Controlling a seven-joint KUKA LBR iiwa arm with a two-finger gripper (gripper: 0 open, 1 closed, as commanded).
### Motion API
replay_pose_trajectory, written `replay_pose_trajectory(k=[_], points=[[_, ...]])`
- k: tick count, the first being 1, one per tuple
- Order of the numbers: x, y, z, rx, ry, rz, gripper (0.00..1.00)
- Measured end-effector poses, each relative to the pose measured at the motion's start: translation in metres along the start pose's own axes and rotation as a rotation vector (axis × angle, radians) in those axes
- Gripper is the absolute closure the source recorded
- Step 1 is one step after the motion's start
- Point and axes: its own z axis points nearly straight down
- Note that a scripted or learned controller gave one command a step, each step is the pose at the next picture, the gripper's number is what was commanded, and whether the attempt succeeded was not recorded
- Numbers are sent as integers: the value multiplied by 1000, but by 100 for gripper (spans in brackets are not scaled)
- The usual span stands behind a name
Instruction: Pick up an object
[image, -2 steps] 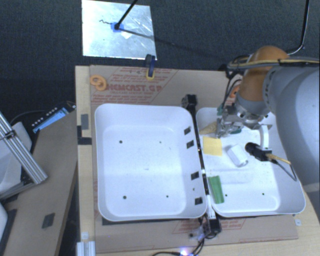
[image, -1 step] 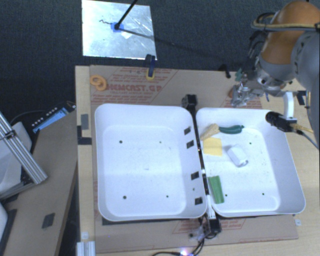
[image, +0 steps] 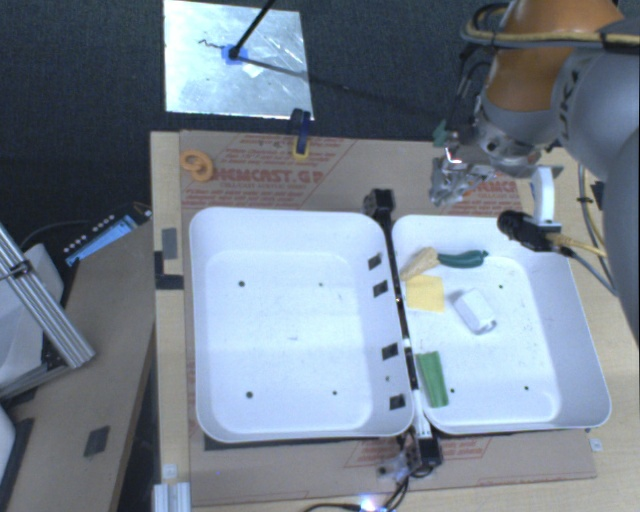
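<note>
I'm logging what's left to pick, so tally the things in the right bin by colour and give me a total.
Yellow: 2, a wedge and a square block
Green: 2, a dark curved piece and a long stick
White: 1, a small cylinder
Total: 5, all in the right bin

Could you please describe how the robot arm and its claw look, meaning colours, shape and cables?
The arm is rounded and light grey, with a broad orange band above the wrist. Thin dark and yellowish cables loop around the band. Below it sits a small metallic claw, silvery-grey. A black cylindrical part with a white bracket sticks out beside it.
</note>
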Motion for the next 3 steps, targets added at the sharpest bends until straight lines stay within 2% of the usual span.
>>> replay_pose_trajectory(k=[1,2,3], points=[[8,1,-97,-6,-2,3,100],[-19,-1,-213,-11,-4,10,100],[-48,0,-271,-4,-4,10,100]])
